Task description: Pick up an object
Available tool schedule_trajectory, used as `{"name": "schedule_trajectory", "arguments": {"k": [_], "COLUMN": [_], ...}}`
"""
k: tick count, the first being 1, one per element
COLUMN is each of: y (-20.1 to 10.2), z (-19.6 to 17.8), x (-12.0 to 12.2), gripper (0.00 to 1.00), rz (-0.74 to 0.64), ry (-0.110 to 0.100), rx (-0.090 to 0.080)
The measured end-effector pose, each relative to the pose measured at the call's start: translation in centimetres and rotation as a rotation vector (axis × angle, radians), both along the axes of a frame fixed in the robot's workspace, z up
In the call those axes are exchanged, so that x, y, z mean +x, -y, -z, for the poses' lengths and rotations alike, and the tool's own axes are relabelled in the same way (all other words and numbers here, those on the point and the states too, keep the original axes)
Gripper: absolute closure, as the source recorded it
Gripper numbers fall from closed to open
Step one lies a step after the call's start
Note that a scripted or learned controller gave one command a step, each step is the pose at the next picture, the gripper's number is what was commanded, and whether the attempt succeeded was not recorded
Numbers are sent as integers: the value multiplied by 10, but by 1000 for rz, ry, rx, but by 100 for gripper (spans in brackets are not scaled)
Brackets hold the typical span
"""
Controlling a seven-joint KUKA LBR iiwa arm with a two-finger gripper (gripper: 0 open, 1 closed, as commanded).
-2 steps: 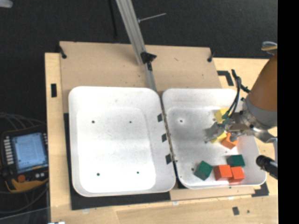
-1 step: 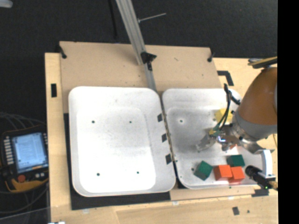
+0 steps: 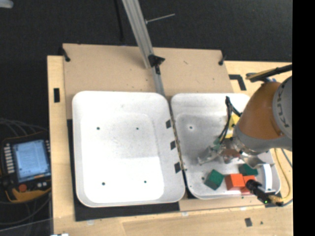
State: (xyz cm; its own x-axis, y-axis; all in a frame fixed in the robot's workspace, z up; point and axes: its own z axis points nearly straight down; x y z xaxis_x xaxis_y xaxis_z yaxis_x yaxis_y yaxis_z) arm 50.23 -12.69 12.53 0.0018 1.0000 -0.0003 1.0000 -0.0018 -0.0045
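Observation:
My gripper [image 3: 212, 155] reaches down into the right bin [image 3: 194, 117], under the orange band of the arm [image 3: 261, 119]. Its metal fingers hang just above the bin floor, a little up and left of a dark green block [image 3: 214, 179]. An orange block [image 3: 235, 181] lies right of that block near the bin's front wall. Another green piece [image 3: 248, 170] sits behind the orange block, partly under the arm. Nothing shows between the fingers.
The left bin [image 3: 120, 146] lies beside the right one, sharing a middle rim with black clips. A slanted metal pole [image 3: 140, 28] rises behind the bins. A small screen device [image 3: 28, 161] stands off the bench at left.

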Motion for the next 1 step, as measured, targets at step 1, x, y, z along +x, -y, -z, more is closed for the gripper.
{"name": "schedule_trajectory", "arguments": {"k": [1], "y": [1], "z": [-14], "x": [3], "gripper": [100], "rz": [4], "ry": [10], "rx": [1]}}
